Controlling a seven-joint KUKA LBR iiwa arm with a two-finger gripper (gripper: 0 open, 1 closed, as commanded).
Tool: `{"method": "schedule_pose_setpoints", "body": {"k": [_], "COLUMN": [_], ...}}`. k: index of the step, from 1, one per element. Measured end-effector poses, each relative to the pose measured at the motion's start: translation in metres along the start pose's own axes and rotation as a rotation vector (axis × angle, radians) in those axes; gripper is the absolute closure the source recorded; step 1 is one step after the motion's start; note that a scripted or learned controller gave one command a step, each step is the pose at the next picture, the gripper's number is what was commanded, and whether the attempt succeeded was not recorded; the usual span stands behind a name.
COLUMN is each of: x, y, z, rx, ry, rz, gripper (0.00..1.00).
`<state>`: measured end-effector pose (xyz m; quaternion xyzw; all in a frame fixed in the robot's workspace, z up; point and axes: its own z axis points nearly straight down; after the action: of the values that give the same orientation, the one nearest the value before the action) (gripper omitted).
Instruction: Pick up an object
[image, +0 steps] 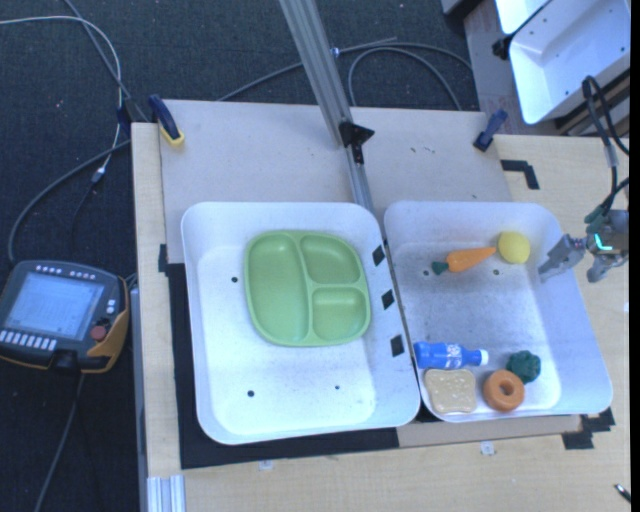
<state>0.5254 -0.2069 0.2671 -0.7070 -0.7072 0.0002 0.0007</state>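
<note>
The gripper (580, 258) sits at the right rim of the right bin (560, 330), level with that bin's upper part, and whether it is open or closed cannot be told from this slanted view; nothing is seen between its fingers, and it hangs apart from every object in the bin; the bench (260, 150) carries everything else, and the places below are given relative to the right bin; the left bin (215, 400) lies just beside the right bin's left wall, their rims touching along the middle seam; inside the left bin, toward its upper centre, rests a green divided plate (305, 287) with three compartments; a grey metal pole (320, 60) slants upward from above the seam at the right bin's top-left corner; well off to the left of both bins, beyond the bench edge, a teach pendant (60, 315) lies on the dark floor; within the right bin, a blue and white bottle (450, 354) lies on its side near the lower-left corner; just below it a slice of toast (450, 391) lies flat against the lower rim; beside the toast on its right is an orange doughnut (503, 390); a toy carrot (465, 261) lies in the upper part, its tip touching a yellow lemon (513, 247) to its right; a dark green broccoli piece (524, 365) sits just above and to the right of the doughnut
</note>
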Motion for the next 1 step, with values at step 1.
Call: {"method": "schedule_pose_setpoints", "body": {"k": [1], "x": [0.0000], "y": [0.0003], "z": [-0.0005], "rx": [-0.001], "ry": [0.000], "rz": [0.000], "gripper": [0.00]}}
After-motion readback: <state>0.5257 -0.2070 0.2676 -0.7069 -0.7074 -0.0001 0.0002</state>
